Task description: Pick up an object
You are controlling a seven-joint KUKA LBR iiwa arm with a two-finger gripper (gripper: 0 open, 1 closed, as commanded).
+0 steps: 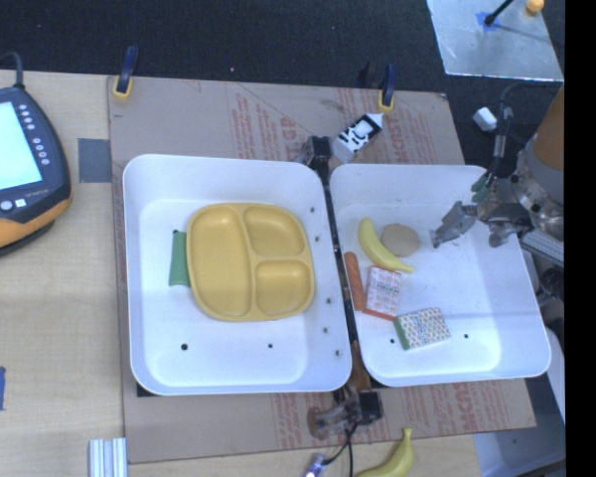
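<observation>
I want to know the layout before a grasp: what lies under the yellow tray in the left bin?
A green flat thing sticks out from under the yellow tray's left edge. The tray covers the rest of it.

Bright, even light; soft shadows, slightly blurry pic.

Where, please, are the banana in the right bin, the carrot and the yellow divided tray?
banana (380, 245): camera view, middle of its curved body.
carrot (354, 279): camera view, mid-length, by the right bin's left wall.
yellow divided tray (216, 261): camera view, its large left compartment.
</observation>
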